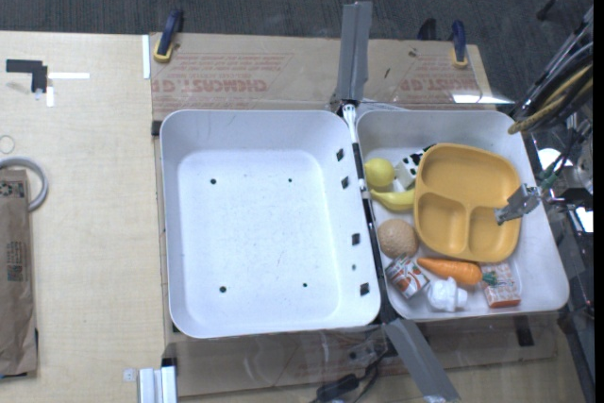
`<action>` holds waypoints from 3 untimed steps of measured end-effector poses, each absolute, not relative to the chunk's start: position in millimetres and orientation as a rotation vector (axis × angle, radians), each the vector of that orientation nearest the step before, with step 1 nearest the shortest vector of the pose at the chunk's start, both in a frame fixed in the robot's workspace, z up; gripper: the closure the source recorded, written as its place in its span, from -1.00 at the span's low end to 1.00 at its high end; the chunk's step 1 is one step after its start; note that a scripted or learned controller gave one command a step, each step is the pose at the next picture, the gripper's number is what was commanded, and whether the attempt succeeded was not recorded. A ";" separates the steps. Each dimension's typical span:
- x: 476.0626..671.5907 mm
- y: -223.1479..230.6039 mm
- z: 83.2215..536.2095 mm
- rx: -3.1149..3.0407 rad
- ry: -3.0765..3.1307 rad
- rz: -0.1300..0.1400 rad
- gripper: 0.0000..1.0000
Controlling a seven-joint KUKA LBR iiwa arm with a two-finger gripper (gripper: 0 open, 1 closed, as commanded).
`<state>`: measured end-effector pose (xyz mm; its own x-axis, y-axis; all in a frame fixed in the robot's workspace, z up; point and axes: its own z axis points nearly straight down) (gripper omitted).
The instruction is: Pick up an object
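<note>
while our gripper (514, 206) sits low over the right bin (552, 293), we see its grey tip at the right rim of the yellow divided plate (467, 200); whether its tips are spread or closed we cannot tell from up here; nothing can be seen clamped, so we call no hold yet; the plate lies tilted across the far right of that bin, resting on the clutter; to its left sit a lemon (378, 172) and a banana (394, 198), with a black-and-white toy (410, 167) peeking out at the plate's far-left edge; nearer us lie a brown egg-like ball (397, 237), a carrot (451, 270), a small red carton (407, 277), a white lump (445, 295) and a red packet (501, 288); the left bin (170, 231) carries nothing we would go for; we judge the plate stiff, light and slick plastic, too broad to span, so the thin raised rim is the place to pinch; a shallow bite there may let it swing or slip free.
</note>
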<state>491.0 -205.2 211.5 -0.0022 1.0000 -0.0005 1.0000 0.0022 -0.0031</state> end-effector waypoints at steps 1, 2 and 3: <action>479.9 -215.5 101.6 -2.212 -2.223 -0.005 -1.00; 477.3 -196.9 123.1 -2.430 -1.991 0.003 -1.00; 493.8 -193.9 97.5 -2.511 -1.904 -0.005 -1.00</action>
